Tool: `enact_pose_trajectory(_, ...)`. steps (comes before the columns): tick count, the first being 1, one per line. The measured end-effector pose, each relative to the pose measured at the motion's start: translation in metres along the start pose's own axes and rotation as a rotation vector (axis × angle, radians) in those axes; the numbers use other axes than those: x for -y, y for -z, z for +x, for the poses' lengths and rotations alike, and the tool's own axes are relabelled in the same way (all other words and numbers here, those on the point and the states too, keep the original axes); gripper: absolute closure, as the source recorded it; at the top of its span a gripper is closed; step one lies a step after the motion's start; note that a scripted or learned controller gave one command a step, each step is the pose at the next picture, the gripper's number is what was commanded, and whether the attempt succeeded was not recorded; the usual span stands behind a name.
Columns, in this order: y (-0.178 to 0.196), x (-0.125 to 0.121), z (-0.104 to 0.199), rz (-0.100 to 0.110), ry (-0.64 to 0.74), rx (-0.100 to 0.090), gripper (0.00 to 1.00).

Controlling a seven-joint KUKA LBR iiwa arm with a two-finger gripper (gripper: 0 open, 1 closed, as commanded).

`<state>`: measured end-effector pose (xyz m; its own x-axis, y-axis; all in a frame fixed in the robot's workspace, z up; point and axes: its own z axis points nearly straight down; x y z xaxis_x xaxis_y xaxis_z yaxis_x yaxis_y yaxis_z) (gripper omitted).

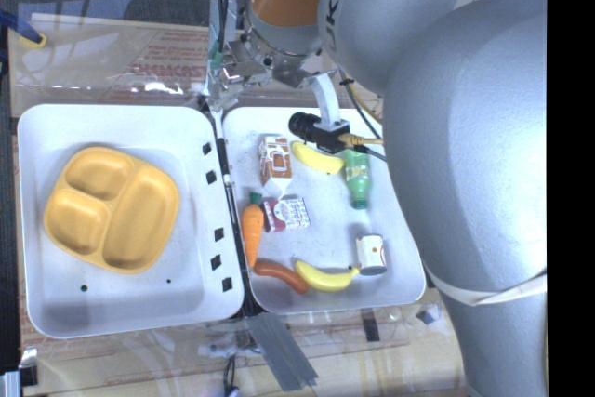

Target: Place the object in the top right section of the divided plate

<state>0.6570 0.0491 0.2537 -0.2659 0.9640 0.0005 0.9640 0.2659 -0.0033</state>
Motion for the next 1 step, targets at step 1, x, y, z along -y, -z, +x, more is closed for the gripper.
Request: enact_pose_trajectory(1, -0.0372, -0.0097, 0.0366, 0.004, 0.109, -0.001, 1.00)
